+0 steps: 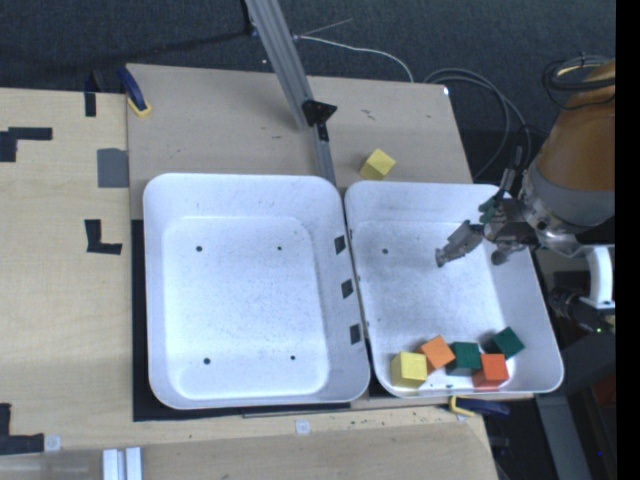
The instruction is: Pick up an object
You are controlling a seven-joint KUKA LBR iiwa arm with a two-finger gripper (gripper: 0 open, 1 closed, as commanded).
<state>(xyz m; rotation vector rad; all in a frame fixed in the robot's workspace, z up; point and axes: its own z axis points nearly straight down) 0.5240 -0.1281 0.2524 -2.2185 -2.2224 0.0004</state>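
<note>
Right bin (520,298): sitting beside the left bin (170,268).
Gripper (470,248): hovering over the right bin's middle, fingers spreading apart, pinching nothing.
Blocks (458,358): yellow, orange, green, red cubes clustering along the right bin's near wall.

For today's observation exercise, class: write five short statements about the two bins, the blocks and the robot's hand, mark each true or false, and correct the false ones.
1. A yellow block lies on the bench outside both bins. True.
2. The blocks are piled in the left bin. False: they sit in the right bin, along its near edge.
3. The hand hangs over the right bin. True.
4. The hand holds the orange block. False: that block lies among the others.
5. Two green blocks are in the cluster. True.
</note>
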